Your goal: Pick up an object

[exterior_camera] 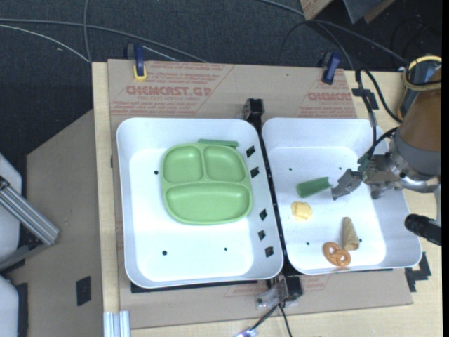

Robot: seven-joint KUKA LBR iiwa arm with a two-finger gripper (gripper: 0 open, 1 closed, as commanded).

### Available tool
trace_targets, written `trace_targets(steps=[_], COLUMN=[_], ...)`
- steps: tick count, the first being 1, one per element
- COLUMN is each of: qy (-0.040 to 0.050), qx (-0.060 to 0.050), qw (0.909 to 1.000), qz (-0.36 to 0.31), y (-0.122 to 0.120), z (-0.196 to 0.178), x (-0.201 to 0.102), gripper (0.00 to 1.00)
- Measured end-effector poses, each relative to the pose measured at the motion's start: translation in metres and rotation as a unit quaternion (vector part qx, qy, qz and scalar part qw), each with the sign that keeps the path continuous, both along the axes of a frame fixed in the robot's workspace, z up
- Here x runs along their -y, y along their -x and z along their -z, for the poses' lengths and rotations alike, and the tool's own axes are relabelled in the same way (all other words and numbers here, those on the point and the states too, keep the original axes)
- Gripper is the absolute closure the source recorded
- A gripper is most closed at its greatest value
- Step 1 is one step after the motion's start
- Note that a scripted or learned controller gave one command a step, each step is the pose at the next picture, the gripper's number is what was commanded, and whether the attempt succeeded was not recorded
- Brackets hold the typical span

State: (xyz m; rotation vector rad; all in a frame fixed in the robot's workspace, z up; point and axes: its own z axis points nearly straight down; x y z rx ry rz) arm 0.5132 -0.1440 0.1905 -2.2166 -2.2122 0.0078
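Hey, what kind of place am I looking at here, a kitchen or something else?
Probably a robotics lab bench, not a kitchen: a robot arm reaches over two white bins on a clamped board, with cables trailing across the floor.

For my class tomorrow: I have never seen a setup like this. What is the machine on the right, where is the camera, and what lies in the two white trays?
The picture comes from one fixed camera above the bench, looking down at a slant. The grey arm with an orange band is a robot; its tool hangs over the right white bin. That bin holds a green block beside the tool, a small yellow lump, a tan cone-like piece and an orange pretzel-shaped ring. The left white bin holds a green divided plate. Nothing shows between the tool's fingers.
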Motion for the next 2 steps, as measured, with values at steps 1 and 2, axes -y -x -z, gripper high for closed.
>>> trace_targets(steps=[1, 2], qy=[0.0009, 0.0001], qx=[0.005, 0.002], qw=[1.0, 1.0], qz=[-0.001, -0.001], y=[-0.002, -0.005], z=[-0.004, 0.039], x=[0.0, -0.003], gripper=[0.0, 0.0])
